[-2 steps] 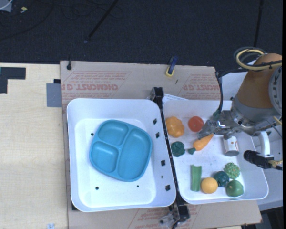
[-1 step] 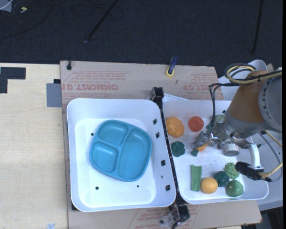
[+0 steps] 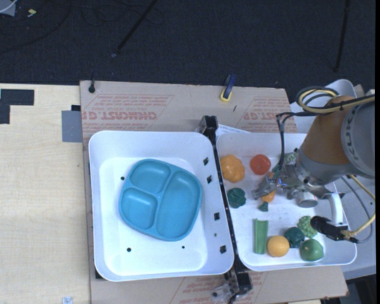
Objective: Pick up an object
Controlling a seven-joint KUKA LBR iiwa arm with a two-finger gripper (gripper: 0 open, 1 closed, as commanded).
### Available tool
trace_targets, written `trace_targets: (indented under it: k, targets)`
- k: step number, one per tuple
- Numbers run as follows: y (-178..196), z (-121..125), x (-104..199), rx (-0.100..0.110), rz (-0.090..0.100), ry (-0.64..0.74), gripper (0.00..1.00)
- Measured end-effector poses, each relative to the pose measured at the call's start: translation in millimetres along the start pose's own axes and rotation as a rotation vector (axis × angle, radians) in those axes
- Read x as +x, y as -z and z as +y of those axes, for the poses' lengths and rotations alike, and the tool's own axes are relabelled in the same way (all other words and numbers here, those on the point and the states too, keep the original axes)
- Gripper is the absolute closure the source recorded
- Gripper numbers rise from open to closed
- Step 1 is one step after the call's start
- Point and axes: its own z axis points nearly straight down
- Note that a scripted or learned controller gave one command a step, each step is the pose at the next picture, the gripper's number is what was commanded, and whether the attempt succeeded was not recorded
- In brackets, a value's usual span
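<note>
Down in the right bin [image 3: 240,233], the gripper [image 3: 270,185] sits low near a small orange piece [image 3: 268,197], right of the middle of the frame. I cannot tell if it is open or closed. Close by are a red ball [image 3: 260,164], a yellow-orange toy [image 3: 232,168] and a dark green toy [image 3: 236,197]. A blue plate [image 3: 159,199] lies in the left bin [image 3: 104,233].

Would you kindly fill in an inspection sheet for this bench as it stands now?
Surface: two white bins side by side, left bin, right bin, on cardboard.
Job's things: in the right bin, yellow-orange fruit, red tomato, dark green piece, green stick, orange, green fruit.
Clutter: blue divided plate in the left bin.
Grippers: gripper low over the right bin; jaws' state unclear.
Cables: yellow-black loop on the arm.
Surroundings: dark floor beyond.
</note>
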Motion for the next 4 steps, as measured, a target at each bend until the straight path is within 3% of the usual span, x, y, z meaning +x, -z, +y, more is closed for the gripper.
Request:
trace_targets:
  k: [1, 4]
  targets:
    - [10.5, -0.4, -1.3, 0.001, 0.001, -0.004, 1.0]
    - [142.6, -13.4, -12.3, -0.006, -0.002, 0.003, 1.0]
